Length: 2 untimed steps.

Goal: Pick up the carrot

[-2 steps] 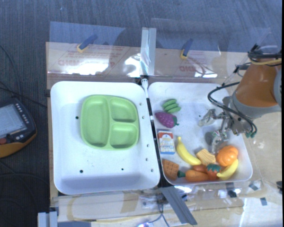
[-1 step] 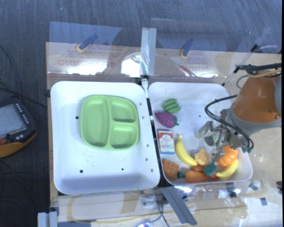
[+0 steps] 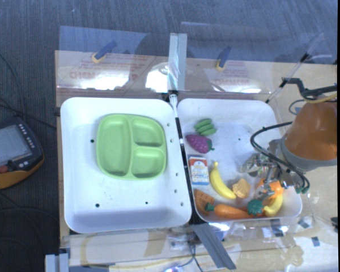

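The arm point(image 3: 314, 132) hides the right bin's point(image 3: 232, 109) far right side.

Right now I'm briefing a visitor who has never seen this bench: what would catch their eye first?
The bright green divided plate lying alone in the left bin stands out first. Next, the toy food crowded along the right bin's near edge: a banana, purple grapes and the carrot. The orange-banded arm hangs over that bin's right corner.
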Each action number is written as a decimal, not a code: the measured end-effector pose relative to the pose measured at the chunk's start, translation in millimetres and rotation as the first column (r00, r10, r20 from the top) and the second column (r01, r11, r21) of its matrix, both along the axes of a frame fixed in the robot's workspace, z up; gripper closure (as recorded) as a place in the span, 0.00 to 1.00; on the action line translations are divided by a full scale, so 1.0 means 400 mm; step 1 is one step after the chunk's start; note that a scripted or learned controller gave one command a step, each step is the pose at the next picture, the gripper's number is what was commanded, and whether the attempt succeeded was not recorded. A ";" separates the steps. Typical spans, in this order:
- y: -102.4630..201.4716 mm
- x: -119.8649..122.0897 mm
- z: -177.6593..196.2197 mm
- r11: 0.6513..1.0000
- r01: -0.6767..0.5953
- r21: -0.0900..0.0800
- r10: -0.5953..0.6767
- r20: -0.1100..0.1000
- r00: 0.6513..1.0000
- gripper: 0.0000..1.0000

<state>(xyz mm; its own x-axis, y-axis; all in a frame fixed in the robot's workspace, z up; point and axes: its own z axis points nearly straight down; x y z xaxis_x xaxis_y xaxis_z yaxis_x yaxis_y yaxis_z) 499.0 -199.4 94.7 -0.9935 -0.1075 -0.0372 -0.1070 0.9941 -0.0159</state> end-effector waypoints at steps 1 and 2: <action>0.004 -0.005 0.021 1.000 -0.003 0.001 0.003 -0.014 1.000 1.00; 0.159 0.044 0.207 0.974 -0.226 0.011 0.226 -0.033 0.974 1.00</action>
